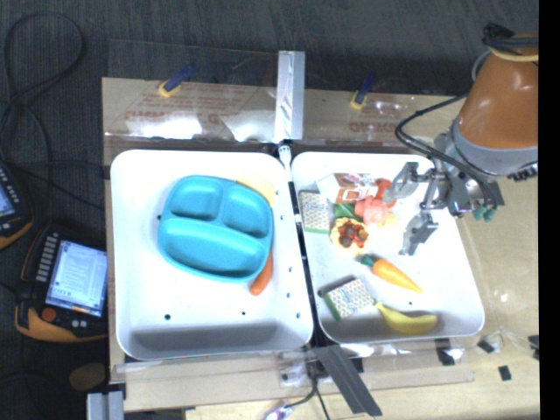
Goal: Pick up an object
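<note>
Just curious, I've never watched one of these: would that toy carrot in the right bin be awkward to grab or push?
Probably a bit. The carrot tapers to a point, so fingers might slide off its narrow end. It looks rounded and lies flat, so a push would likely roll or swing it. It looks like light, stiff plastic.

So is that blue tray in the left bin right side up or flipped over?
Right side up, it seems: the blue tray lies flat in the left bin, with its three compartments facing the camera.
</note>
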Robot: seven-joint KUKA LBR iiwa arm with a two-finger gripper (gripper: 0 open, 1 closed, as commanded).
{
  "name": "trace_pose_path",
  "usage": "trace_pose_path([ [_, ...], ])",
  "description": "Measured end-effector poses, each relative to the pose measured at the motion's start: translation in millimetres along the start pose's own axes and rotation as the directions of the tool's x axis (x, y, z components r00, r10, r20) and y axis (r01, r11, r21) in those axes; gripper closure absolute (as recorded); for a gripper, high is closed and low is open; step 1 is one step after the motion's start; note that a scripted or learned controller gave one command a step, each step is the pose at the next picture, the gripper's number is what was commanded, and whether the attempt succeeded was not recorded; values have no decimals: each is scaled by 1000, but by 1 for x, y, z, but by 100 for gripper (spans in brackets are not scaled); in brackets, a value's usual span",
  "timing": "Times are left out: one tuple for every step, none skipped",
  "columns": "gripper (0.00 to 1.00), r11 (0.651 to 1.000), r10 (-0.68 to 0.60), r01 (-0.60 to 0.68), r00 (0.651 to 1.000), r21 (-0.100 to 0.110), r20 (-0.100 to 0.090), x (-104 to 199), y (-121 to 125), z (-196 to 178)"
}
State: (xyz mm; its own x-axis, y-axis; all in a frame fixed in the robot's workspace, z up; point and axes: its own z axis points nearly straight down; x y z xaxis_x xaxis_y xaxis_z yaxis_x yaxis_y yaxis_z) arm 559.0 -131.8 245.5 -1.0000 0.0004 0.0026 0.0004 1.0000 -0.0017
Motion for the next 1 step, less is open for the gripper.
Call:
trace_pose_path([
  [0, 956, 294, -294, 956, 0, 1, -14, -14, 151],
])
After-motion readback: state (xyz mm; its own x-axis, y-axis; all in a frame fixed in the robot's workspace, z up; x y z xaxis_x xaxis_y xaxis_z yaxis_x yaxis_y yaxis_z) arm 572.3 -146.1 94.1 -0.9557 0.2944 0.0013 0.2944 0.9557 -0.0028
